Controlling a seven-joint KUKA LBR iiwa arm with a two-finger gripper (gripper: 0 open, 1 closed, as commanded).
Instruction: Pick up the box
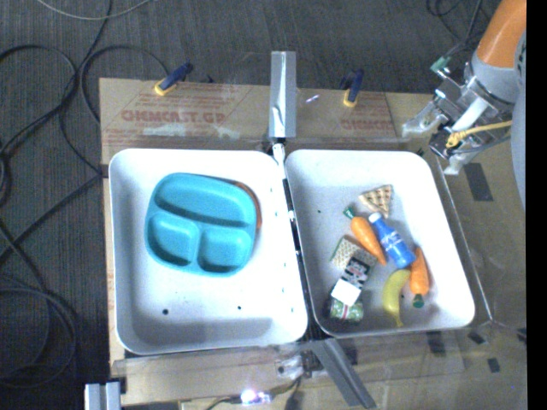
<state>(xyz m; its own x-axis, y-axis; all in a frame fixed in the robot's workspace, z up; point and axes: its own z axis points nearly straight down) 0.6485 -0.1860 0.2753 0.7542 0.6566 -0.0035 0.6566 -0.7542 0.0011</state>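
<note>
The box (345,299), small with a white top and green sides, lies in the right bin (444,220) near its front left corner. A second small dark packet (355,268) sits just behind it. My gripper (438,131) hangs outside the bin, beyond its back right corner and far from the box. The grey arm with its orange band (502,26) rises from it toward the upper right.
Also in the right bin are two carrots (366,236), a blue bottle (394,243), a banana (392,296), a waffle-like wedge (377,199) and a checkered piece (344,249). The left bin (128,297) holds a blue divided tray (202,222). Clamps (172,79) and cables lie behind the bins.
</note>
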